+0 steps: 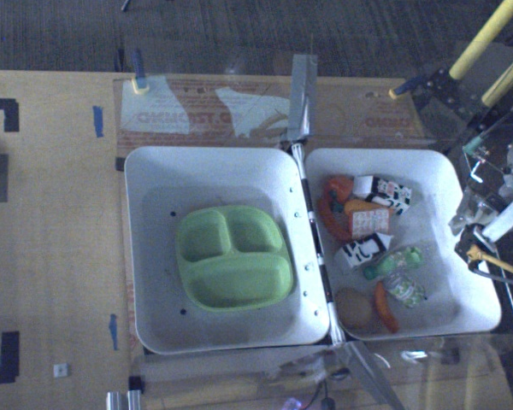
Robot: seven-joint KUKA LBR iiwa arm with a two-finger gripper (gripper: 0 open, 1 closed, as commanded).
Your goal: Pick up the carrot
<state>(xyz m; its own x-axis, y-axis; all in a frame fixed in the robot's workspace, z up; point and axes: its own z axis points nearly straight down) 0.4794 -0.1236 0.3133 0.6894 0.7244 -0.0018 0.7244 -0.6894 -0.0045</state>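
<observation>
The carrot is a small orange stick lying near the front wall of the right bin, between a brown rounded lump and a clear bottle with a green cap. My gripper hangs over the right rim of that bin, up and to the right of the carrot and well apart from it. Nothing shows between it and the carrot but bare bin floor.
The right bin also holds a red-orange curved item, an orange carton and two black-and-white patterned pieces. In the left bin lies a green divided plate. Yellow poles stand at the back right.
</observation>
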